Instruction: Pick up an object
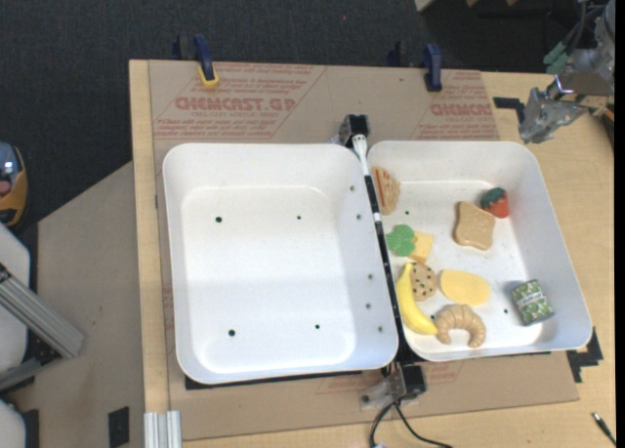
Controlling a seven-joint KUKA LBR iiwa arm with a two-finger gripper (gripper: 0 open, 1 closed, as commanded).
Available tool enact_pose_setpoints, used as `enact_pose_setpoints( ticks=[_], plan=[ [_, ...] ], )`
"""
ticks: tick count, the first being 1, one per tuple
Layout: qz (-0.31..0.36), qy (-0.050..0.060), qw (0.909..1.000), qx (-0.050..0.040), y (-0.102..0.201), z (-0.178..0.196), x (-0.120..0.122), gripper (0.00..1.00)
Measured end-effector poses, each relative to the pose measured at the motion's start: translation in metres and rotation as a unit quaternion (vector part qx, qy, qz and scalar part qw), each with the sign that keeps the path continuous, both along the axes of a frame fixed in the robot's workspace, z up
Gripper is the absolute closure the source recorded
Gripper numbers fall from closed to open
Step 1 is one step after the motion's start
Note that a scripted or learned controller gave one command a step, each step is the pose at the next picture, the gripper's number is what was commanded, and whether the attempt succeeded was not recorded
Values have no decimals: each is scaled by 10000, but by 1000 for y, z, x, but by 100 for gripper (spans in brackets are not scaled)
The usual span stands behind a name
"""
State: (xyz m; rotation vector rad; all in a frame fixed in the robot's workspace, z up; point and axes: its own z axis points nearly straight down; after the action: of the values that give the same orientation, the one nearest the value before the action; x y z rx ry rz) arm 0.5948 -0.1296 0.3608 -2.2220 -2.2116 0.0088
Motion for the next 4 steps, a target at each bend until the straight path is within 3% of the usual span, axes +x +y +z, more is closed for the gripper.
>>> enact_pose_setpoints(
  ticks=[1,2,4],
  plan=[
    [1,-38,10000,-12,-47,-5,-2,100],
    [6,-29,10000,-3,-70,-26,-36,100],
    [15,-39,10000,-3,-81,-46,-90,100]
  ],
)
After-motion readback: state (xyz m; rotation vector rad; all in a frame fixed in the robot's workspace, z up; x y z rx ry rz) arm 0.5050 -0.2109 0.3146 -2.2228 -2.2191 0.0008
